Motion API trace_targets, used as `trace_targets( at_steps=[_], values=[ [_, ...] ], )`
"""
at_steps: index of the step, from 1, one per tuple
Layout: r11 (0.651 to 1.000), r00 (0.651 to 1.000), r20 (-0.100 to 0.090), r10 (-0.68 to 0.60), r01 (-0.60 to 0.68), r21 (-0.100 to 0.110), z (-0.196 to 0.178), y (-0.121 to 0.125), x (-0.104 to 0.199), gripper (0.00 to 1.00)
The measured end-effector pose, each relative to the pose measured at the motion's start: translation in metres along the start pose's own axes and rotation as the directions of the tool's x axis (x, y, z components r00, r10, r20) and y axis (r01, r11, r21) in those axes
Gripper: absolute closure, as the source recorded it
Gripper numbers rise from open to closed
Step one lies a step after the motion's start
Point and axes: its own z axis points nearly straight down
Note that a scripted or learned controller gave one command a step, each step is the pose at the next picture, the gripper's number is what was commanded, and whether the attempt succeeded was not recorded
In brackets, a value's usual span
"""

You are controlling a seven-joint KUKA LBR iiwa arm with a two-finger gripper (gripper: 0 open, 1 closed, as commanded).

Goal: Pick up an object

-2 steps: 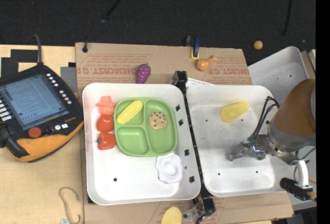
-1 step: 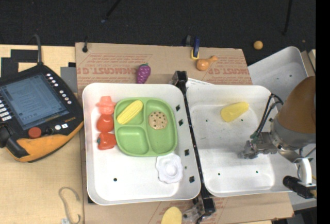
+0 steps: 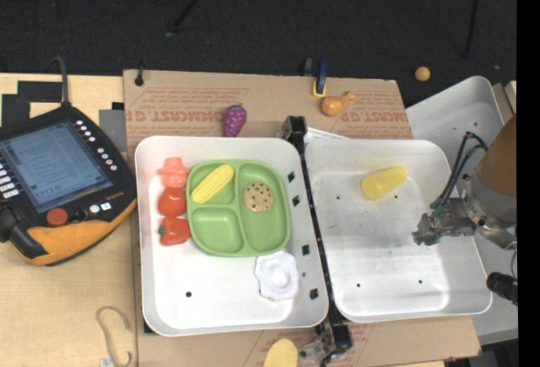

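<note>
Two white bins on the desk, the arm's tool low at the right bin's far edge.

From the left we saw a teach pendant (image 3: 59, 180), then the left bin (image 3: 211, 306) holding red toys (image 3: 172, 203), a green divided tray (image 3: 239, 209) with corn (image 3: 211, 182) and a cookie (image 3: 258, 197), and a white piece (image 3: 278, 276). In the right bin (image 3: 388, 272) a yellow object (image 3: 384, 182) lay apart from the tool (image 3: 434, 230); whether the tool was clenched we could not tell.

I see two bins side by side: left bin (image 3: 160, 289) holding a divided tray (image 3: 221, 234) with corn (image 3: 210, 182) and cookie (image 3: 258, 197); right bin (image 3: 405, 289) holding one object (image 3: 384, 182), hand (image 3: 429, 232) at its right edge
</note>
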Motion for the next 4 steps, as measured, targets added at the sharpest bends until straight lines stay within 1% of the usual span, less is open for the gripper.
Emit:
trace_targets(
  at_steps=[1, 2, 3, 4],
  values=[
    [1.0, 1.0, 0.0, -0.001, 0.001, -0.001, -0.058, 0.01, 0.0, 1.0],
    [1.0, 1.0, -0.002, 0.0, 0.0, 0.004, -0.063, 0.01, -0.001, 1.0],
    [1.0, 1.0, -0.004, -0.005, 0.005, 0.005, -0.071, 0.008, 0.051, 1.0],
    [1.0, 1.0, -0.003, -0.005, 0.005, 0.004, -0.075, 0.018, 0.098, 1.0]
  ],
)
